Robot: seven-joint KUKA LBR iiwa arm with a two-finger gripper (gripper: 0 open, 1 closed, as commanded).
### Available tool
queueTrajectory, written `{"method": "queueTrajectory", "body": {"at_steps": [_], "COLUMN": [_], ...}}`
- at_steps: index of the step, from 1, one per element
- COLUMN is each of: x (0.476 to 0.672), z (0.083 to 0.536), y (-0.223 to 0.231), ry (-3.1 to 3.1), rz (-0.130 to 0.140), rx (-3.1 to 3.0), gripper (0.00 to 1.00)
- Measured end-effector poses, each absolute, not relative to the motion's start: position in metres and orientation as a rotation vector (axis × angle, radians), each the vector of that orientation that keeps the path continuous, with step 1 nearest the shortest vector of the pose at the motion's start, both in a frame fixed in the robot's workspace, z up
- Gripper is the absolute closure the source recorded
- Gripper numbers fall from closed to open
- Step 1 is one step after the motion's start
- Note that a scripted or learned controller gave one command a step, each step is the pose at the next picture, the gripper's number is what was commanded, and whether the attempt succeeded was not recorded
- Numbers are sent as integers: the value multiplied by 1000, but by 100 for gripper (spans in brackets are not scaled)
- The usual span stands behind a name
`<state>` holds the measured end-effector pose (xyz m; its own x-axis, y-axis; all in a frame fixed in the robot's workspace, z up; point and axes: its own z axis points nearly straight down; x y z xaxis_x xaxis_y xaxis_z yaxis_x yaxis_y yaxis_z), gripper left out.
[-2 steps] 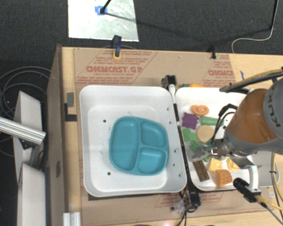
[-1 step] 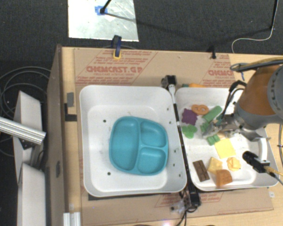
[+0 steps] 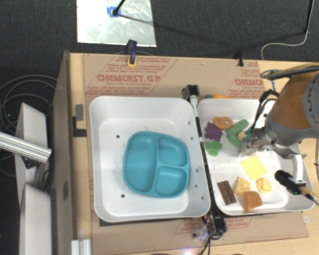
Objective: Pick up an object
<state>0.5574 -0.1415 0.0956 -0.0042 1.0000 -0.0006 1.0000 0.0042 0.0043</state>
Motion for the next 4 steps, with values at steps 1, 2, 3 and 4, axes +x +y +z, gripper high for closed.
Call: {"method": "queueTrajectory", "body": {"at_steps": [1, 2, 3, 4], "x": [557, 510, 514, 514], "z": [95, 84, 97, 96], "y": [-141, -162, -162, -162], "ry": [2224, 2219, 2217, 2218], "rz": [4, -1, 3, 3], "rx": [2214, 2222, 2215, 2215], "gripper": [0, 0, 100, 0]}}
